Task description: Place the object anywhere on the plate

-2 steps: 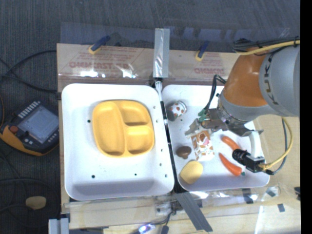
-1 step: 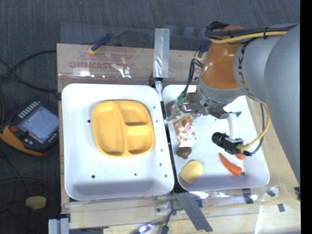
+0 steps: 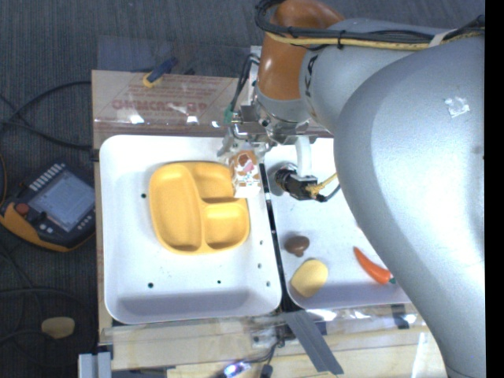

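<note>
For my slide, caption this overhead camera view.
Gripper holds a small object over the yellow plate's right edge in the left bin.

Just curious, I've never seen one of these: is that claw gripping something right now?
Gripper: closed on a small object, held over the yellow plate's edge.

Two white bins [image 3: 118, 235], one yellow plate [image 3: 197, 207], one brown piece [image 3: 297, 246], one yellow piece [image 3: 309, 276], one carrot [image 3: 372, 266]

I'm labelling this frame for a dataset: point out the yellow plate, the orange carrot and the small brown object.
yellow plate [image 3: 185, 211], camera view, left compartment floor.
orange carrot [image 3: 372, 266], camera view, mid-body.
small brown object [image 3: 297, 246], camera view, its top.
</note>
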### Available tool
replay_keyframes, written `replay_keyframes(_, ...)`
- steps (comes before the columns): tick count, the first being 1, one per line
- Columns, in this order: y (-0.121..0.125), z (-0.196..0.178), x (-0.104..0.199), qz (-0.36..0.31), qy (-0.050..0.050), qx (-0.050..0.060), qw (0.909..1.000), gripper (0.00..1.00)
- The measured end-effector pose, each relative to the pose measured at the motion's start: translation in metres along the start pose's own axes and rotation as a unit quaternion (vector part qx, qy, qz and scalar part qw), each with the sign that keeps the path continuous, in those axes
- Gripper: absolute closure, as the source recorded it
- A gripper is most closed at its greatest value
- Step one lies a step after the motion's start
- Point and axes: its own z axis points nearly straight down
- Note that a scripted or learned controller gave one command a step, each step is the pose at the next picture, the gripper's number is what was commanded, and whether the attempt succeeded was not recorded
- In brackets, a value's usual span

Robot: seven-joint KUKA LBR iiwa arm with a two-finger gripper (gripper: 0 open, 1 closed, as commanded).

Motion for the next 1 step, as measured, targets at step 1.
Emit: replay_keyframes(1,0.0003,-0.0005,-0.0003,0.0,-0.001,-0.001,1.0,0.0)
